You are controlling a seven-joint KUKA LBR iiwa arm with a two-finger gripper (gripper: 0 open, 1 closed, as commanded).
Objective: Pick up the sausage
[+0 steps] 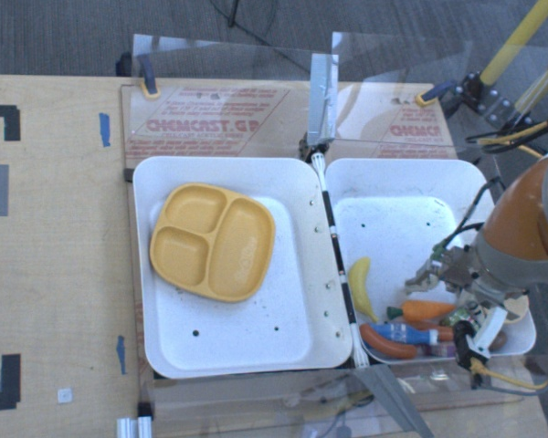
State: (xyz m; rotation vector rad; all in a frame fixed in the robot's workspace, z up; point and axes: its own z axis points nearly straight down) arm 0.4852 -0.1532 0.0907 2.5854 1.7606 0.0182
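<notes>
Sausage [389,343] lies at 7 o'clock in the right bin [393,179], just beside a carrot [429,310]; end effector [427,279] sits at its 1 o'clock, grip state indeterminable.

Yellow plate [212,242] in L bin [256,336], sausage [384,343], banana [358,286], carrot [427,310] in R bin [393,226]

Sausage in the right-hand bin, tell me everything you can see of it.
The smooth, reddish-brown, slightly curved sausage lies flat in the shallow white right bin, in its near-left corner along the near wall. Its left end sits just below the lower tip of the small yellow banana. A slim blue-and-red object lies against its upper side and hides its right end.
</notes>
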